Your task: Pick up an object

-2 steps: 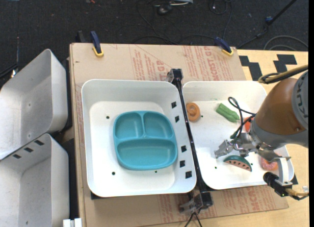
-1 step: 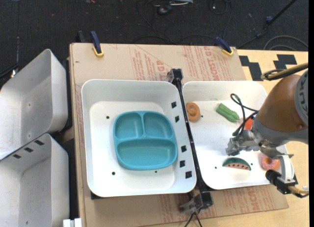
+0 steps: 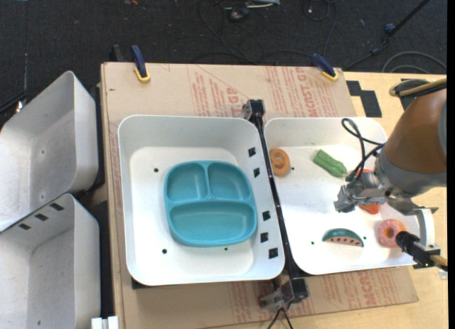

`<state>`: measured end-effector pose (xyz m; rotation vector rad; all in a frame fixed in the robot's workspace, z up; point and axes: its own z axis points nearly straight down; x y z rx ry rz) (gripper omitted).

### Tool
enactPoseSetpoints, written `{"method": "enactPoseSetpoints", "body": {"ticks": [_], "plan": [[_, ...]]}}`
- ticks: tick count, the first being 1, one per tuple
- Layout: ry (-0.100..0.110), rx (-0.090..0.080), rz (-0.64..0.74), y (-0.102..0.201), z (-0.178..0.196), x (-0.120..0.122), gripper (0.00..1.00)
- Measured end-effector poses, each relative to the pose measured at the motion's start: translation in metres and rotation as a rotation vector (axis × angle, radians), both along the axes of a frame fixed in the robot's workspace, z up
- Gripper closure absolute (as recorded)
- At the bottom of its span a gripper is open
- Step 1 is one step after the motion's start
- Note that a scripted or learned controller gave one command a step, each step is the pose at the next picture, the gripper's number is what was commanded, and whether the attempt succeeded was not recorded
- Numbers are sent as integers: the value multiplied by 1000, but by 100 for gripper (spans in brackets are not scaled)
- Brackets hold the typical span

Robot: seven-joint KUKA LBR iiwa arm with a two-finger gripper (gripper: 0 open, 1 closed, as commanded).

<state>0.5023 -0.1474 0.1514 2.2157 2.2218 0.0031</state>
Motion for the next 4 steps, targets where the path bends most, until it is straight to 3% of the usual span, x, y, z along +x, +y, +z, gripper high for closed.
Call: {"method": "enactPoseSetpoints", "body": {"ticks": [2, 4], "plan": [[-1, -1, 0, 4, 95, 4, 100], [6, 3, 5, 101, 91, 1, 100]]}}
